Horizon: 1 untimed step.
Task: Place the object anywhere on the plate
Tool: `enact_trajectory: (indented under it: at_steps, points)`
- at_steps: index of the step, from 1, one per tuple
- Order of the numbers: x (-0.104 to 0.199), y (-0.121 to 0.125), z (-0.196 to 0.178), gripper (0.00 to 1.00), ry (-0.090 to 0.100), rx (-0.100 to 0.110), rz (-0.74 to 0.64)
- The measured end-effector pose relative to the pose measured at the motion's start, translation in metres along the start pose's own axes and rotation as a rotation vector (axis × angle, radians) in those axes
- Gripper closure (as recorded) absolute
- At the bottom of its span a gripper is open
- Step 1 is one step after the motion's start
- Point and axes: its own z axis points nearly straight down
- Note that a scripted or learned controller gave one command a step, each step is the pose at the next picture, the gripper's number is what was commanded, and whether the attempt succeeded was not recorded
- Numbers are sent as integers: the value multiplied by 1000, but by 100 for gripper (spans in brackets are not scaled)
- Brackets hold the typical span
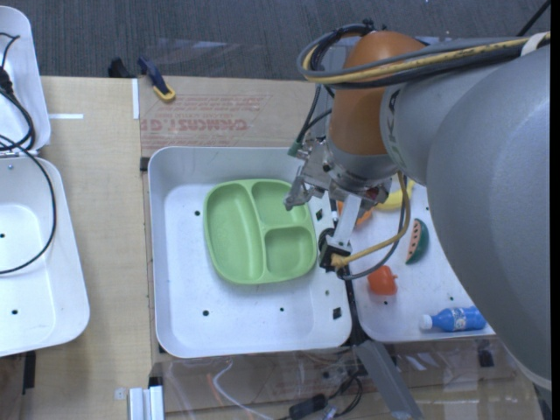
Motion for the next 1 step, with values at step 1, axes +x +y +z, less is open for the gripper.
enact_trajectory:
  at_steps: [1]
  points:
    - [-1, 1, -8, 100, -3, 2, -1]
